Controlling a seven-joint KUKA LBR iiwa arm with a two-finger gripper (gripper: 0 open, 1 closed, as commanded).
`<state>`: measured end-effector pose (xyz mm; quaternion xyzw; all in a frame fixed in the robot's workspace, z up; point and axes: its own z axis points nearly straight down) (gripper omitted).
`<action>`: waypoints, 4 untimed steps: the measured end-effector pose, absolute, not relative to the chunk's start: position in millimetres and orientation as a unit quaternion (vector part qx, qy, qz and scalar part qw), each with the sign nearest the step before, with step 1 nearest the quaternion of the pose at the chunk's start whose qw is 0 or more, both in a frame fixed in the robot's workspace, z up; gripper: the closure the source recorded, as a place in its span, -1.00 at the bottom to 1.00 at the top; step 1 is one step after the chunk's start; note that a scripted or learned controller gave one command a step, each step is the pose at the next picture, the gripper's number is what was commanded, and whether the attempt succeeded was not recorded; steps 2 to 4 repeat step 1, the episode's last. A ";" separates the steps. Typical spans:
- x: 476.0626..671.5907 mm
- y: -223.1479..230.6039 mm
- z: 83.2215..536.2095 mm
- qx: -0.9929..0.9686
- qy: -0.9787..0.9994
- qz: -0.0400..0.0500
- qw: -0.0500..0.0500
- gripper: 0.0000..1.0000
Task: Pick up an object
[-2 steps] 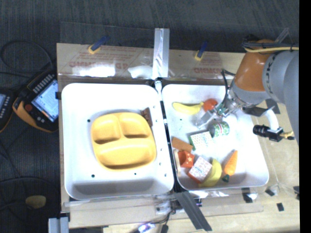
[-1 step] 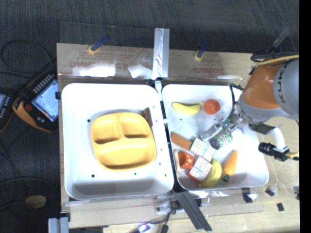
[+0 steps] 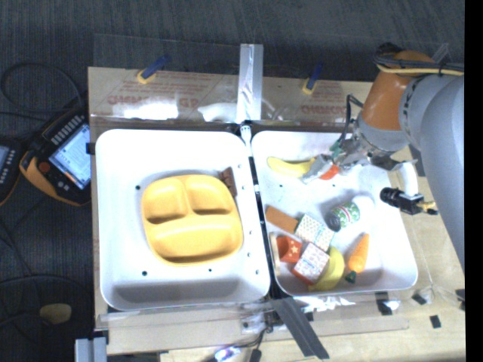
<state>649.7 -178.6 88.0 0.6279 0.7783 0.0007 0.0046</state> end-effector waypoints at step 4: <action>559.2 -203.3 89.8 0.633 0.774 0.002 0.004 -1.00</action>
